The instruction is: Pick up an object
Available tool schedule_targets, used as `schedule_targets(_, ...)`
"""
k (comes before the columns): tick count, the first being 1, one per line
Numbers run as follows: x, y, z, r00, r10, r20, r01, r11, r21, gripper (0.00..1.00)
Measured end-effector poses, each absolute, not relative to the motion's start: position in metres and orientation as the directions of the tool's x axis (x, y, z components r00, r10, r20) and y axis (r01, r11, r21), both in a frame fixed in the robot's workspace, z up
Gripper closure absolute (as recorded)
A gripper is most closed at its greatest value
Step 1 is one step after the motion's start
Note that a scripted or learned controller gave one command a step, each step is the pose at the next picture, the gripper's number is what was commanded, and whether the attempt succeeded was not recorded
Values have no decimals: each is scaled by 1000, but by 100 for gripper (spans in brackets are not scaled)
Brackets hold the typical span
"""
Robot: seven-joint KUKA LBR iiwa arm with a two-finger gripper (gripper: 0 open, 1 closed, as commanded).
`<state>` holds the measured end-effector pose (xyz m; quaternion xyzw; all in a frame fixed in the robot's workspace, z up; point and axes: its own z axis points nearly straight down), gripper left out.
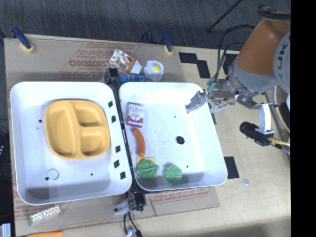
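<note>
My gripper (196,101) hangs over the upper right corner of the right bin (207,147), with nothing seen between its fingers. Along that bin's left side lie a small red-and-white packet (135,114) and an orange sausage (140,141). At its near edge sit a green leafy piece on a yellow block (146,168) and a green textured ball (173,174). All of these lie well to the left of and below the gripper. The left bin (24,181) holds a yellow divided plate (77,128).
Behind the bins on the cardboard lie a printed snack packet (121,59), a blue item (131,77) and a yellow-and-white object (154,69). A wrapped candy (44,215) lies in front of the left bin. Black clips line the divide between the bins.
</note>
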<state>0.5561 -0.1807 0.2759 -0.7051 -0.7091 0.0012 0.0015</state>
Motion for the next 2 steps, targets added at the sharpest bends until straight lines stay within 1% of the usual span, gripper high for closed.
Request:
schedule_targets(1, 549, -122, 91, -33, 999, 1, 999, 33, -4, 0)
schedule_targets(2, 532, -96, 91, 115, 993, 0, 993, -115, -4, 0)
